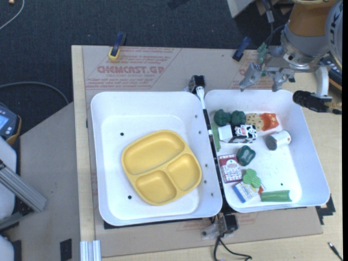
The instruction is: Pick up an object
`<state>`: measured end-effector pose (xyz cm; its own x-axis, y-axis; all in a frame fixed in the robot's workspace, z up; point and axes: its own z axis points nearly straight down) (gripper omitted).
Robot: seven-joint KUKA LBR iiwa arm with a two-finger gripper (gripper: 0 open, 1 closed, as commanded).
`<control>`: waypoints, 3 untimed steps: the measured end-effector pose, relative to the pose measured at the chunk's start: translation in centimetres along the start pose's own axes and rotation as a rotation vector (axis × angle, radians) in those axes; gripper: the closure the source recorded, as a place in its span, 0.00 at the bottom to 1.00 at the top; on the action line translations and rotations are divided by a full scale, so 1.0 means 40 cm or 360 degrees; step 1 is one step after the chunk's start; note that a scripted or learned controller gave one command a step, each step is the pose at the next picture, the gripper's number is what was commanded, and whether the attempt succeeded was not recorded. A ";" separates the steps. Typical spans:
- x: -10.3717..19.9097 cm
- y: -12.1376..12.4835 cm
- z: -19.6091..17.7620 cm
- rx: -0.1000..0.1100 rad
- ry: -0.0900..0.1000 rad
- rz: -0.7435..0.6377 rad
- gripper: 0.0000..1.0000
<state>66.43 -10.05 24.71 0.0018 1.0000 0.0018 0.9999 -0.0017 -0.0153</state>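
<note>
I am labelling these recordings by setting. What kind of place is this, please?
Most likely a robotics lab bench set up for grasping trials. Two white bins are clamped on a board, one holding a yellow divided plate, the other small toys, with the robot gripper above and cables around.

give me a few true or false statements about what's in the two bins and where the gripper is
1. A yellow divided tray lies in the left bin. True.
2. The gripper is down among the objects in the right bin. False: it hangs above that bin's far rim, with nothing between its fingers.
3. The small toys are all in the left bin. False: they sit in the right bin; the left one holds the tray.
4. A green bar lies near the right bin's near edge. True.
5. The yellow tray has a single undivided compartment. False: it is split into three.
</note>
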 end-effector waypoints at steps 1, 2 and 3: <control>0.000 0.005 -0.023 -0.0023 -0.0002 -0.0003 0.00; -0.007 0.017 0.087 -0.0016 -0.0002 -0.0002 0.00; -0.013 0.019 0.196 -0.0014 -0.0002 -0.0003 0.00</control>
<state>67.08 -10.56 16.86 0.0001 1.0000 0.0007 1.0000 -0.0001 -0.0065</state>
